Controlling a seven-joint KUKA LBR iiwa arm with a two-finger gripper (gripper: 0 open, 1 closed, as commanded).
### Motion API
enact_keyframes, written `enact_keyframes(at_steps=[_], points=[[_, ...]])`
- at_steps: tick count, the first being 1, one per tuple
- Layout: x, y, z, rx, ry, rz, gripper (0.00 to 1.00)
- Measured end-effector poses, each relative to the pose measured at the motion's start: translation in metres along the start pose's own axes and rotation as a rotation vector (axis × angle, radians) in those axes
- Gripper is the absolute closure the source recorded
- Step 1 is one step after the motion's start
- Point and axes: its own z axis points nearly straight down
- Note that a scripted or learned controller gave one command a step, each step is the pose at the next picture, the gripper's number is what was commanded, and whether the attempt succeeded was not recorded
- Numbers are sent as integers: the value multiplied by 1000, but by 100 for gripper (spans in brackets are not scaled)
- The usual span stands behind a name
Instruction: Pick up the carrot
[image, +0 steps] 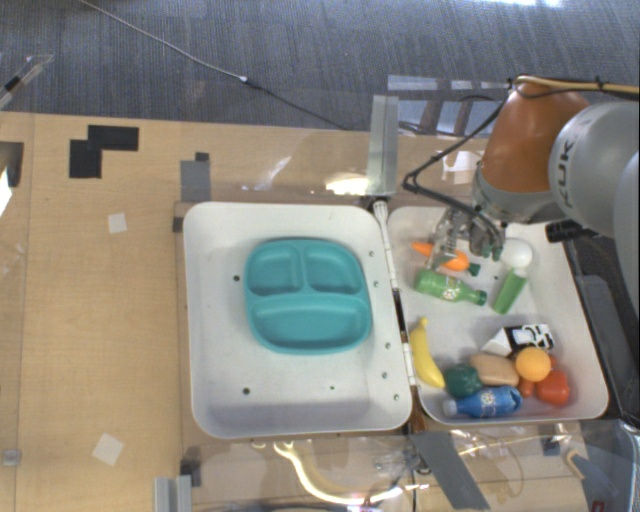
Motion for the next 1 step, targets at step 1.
enact_keyframes(at_steps=[1], points=[[74,-12,-48,2,11,183,100]])
